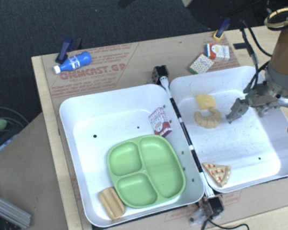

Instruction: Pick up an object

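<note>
In the right bin point(283, 165) lie three food pieces: a croissant point(208, 119) with a yellow block point(205, 101) touching its far side, and a waffle slice point(218, 173) at the near left corner. The gripper point(235, 111) hovers just right of the croissant, gripping nothing; whether its fingers are apart cannot be told. The left bin point(75, 128) holds one green divided plate point(145, 170), one bread stick point(111, 203) and one small carton point(159, 121).

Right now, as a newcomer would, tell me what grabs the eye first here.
The green tray in the left bin stands out most, with a small carton just above it. In the right bin, the gripper hovers beside a croissant, and a waffle slice lies at the near edge.
</note>
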`<state>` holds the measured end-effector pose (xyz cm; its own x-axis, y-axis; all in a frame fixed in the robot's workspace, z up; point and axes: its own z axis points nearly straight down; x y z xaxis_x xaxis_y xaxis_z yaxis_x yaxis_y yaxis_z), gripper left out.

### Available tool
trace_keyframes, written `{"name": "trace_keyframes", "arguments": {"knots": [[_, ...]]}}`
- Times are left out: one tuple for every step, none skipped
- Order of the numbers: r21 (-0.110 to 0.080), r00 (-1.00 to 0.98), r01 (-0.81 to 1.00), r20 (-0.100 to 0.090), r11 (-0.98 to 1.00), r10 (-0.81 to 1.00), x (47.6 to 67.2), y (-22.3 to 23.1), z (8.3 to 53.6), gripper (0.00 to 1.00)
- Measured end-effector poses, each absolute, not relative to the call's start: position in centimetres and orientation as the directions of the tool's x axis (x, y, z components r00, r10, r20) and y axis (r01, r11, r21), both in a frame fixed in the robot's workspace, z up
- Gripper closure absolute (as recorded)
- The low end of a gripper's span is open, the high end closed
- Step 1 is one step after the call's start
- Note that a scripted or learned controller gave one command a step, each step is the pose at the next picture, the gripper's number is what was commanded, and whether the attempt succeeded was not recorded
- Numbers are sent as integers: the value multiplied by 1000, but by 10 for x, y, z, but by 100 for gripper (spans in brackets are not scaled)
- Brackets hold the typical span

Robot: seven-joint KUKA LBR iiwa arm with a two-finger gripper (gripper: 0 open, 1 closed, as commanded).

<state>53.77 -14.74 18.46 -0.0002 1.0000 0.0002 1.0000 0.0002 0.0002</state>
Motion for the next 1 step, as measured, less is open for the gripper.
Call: {"name": "trace_keyframes", "arguments": {"knots": [[-3,-1,1000,1,1,1000,589,-108,104,0]]}}
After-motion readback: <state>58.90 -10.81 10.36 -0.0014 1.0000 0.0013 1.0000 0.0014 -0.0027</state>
